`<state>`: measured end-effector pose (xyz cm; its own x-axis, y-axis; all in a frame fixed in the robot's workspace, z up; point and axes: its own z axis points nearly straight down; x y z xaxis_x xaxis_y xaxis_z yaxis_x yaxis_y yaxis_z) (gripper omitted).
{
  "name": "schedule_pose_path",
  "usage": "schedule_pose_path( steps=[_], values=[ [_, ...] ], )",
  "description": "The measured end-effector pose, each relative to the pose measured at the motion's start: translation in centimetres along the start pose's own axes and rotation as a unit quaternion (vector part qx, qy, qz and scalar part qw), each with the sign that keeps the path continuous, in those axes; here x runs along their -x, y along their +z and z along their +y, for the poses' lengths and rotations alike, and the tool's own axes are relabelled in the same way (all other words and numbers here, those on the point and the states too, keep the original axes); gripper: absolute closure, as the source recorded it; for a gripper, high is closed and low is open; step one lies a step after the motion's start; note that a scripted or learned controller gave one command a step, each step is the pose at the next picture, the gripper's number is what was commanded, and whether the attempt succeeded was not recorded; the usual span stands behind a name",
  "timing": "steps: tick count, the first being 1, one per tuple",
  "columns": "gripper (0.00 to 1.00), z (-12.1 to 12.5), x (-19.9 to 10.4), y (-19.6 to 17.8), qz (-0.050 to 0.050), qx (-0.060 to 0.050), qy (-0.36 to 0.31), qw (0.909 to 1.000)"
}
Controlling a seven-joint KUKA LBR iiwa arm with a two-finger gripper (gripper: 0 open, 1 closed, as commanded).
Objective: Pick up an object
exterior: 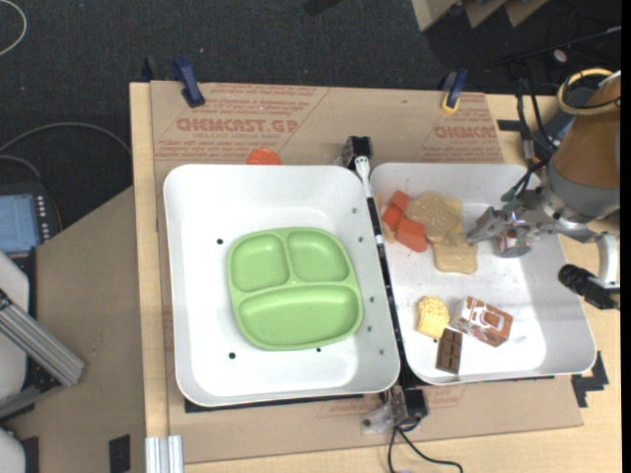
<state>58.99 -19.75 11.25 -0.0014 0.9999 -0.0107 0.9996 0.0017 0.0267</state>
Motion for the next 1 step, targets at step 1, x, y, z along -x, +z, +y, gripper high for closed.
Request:
schedule_pose_path(
  steps=[1],
  values=[
    [0.0, 3.07, 2.14, 2.75, 0.01, -0.012, -0.002, 0.9999]
  ],
)
